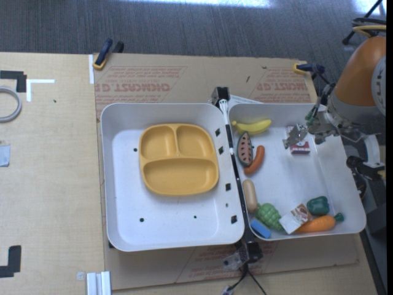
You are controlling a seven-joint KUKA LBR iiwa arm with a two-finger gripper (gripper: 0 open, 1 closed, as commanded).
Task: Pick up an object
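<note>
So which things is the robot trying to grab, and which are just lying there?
For the job:
hand
banana
watermelon slice
sausage
broccoli
carrot
green pepper

Just lying there:
yellow plate
blue clamp
cardboard sheet

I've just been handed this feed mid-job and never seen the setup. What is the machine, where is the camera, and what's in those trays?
One camera looks down at a slant on a bench. The grey and orange robot arm reaches in from the right; its pincer hangs over the right bin, above a small red and white item. That bin holds toy food: a banana, watermelon slice, sausage, broccoli and carrot. The left bin holds a yellow divided plate. I can't tell whether anything is gripped.
</note>
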